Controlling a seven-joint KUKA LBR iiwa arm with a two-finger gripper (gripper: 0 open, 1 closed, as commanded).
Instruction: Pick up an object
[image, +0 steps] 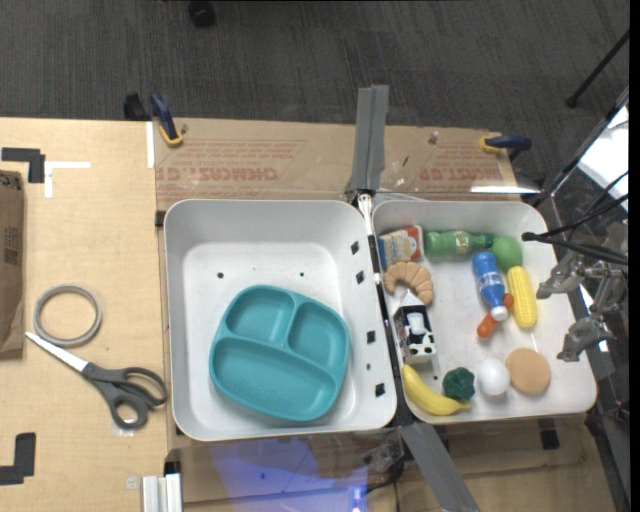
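The camera view looks down on two shallow white plastic bins. The left bin (190, 240) holds a teal three-compartment plastic plate (280, 352) lying flat toward its front half. The right bin (560, 395) holds the loose toys. Taking the yellow plastic corn cob (521, 296) as the landmark: a blue bottle with an orange cap (488, 287) lies touching its left side, a green bottle (456, 241) lies above and left of it, and a green rounded piece (508, 250) sits just above it. A tan croissant (410, 279) lies well to its left, with a black-and-white carton (415, 333) below that. Below the corn sit a tan round bun (528, 371), a white egg (492, 378), a dark green broccoli piece (459, 382) and a yellow banana (430, 392) along the front wall.

The metal gripper (580, 300) hangs over the bin's right rim, right of the corn and apart from it. How far its fingers are spread cannot be told, and no toy lies between them.
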